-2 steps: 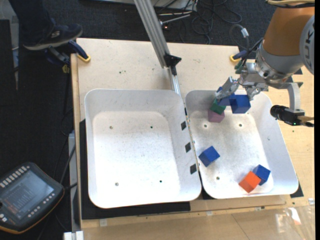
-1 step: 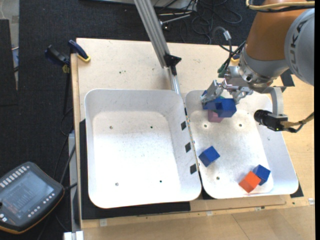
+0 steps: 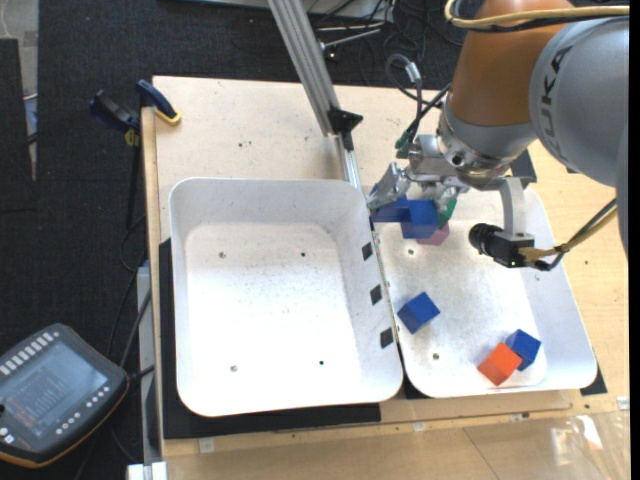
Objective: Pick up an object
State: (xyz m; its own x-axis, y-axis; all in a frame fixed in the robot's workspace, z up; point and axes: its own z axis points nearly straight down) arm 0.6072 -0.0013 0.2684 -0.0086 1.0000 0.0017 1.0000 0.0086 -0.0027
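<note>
My gripper (image 3: 416, 208) hangs over the far left part of the right bin (image 3: 560, 298), close to the wall shared with the left bin. A blue block (image 3: 417, 217) sits between its grey left finger (image 3: 386, 194) and its right finger, so the gripper is shut on it. A small pink piece (image 3: 434, 236) peeks out just below the block. Loose in the same bin lie a blue cube (image 3: 418, 310) near the middle, and an orange cube (image 3: 498, 365) touching another blue cube (image 3: 524, 347) at the near right corner.
The left bin (image 3: 200, 268) is bare white, speckled with dust. A slanted aluminium post (image 3: 305, 53) stands behind the bins, near the gripper. A blue and yellow clamp (image 3: 150, 103) lies at the bench's far left. A teach pendant (image 3: 50, 393) rests off the bench, lower left.
</note>
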